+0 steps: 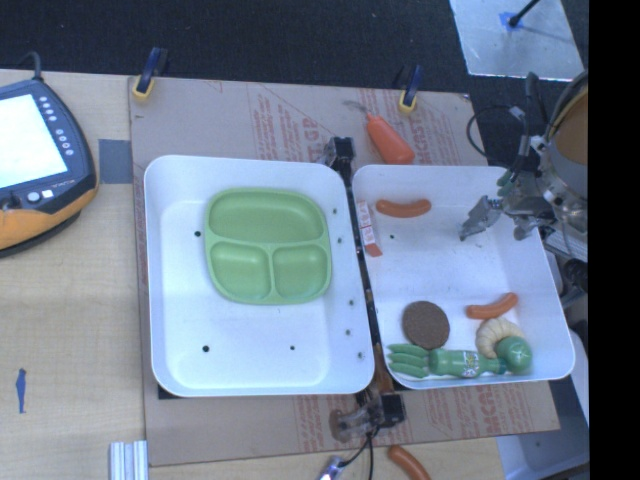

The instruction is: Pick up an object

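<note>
My gripper (497,223) hangs over the upper right part of the right bin (440,268), fingers spread open with nothing between them. A sausage (402,207) lies to its left near the bin's top edge. A second sausage (492,307) lies below the gripper. Near the bin's front edge sit a brown round patty (426,324), a green toy vegetable (450,362) and a pale croissant-like piece (496,336) beside a green ball (515,354). The left bin (180,308) holds a green divided plate (268,245).
An orange carrot (388,140) lies on the cardboard behind the bins. A teach pendant (35,163) rests at the far left. Clamps (148,73) hold the cardboard's back edge. Another sausage (410,462) lies in front of the bins.
</note>
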Controlling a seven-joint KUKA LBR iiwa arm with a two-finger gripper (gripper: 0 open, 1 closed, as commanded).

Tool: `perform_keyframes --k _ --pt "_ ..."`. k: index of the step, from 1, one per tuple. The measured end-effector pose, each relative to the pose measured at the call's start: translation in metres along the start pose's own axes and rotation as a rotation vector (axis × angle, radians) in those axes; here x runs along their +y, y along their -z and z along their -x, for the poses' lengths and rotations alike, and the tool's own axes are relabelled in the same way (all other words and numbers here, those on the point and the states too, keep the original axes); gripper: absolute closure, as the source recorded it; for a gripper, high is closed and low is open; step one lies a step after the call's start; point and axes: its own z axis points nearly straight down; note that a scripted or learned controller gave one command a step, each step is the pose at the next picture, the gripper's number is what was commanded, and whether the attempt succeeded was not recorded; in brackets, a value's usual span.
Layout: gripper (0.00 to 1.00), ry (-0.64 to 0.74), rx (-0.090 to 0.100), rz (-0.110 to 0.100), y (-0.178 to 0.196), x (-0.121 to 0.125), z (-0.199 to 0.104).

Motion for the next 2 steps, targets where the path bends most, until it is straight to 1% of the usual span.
perform_keyframes --k 1,2 --pt "0.00 0.003 -0.001 0.000 -0.031 -0.034 -0.073" --pt "0.00 0.001 0.000 -0.001 -0.120 -0.081 -0.061"
